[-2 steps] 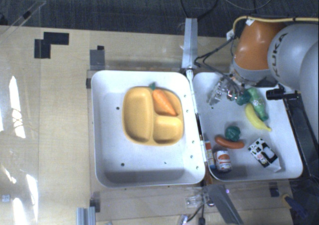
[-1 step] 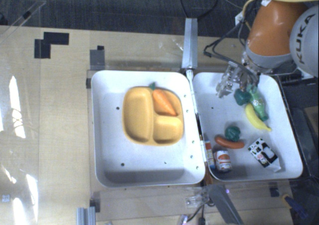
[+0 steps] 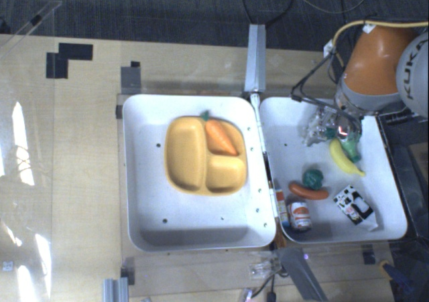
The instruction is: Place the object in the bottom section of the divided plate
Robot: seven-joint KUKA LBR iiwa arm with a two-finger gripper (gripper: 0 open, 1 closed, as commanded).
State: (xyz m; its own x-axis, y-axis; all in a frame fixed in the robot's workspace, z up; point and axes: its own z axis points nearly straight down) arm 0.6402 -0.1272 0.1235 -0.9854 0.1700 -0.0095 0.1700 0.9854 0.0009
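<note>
A yellow divided plate [image 3: 175, 160] lies in the left bin [image 3: 144, 220]. An orange carrot [image 3: 221, 136] with a green top rests in its upper right section. Its lower right section [image 3: 226, 173] shows bare yellow. My gripper [image 3: 330, 132] hangs low over the upper part of the right bin [image 3: 389, 223], just above and left of a yellow banana [image 3: 345, 159] and a green piece [image 3: 352, 149] beside it. Nothing is visibly held in it.
The right bin also holds a dark green round piece [image 3: 312, 177], a red sausage [image 3: 310, 192], a small can [image 3: 299, 213] at the front left corner and a black-and-white box [image 3: 355, 205]. A metal rail [image 3: 255, 59] stands between the bins at the back.
</note>
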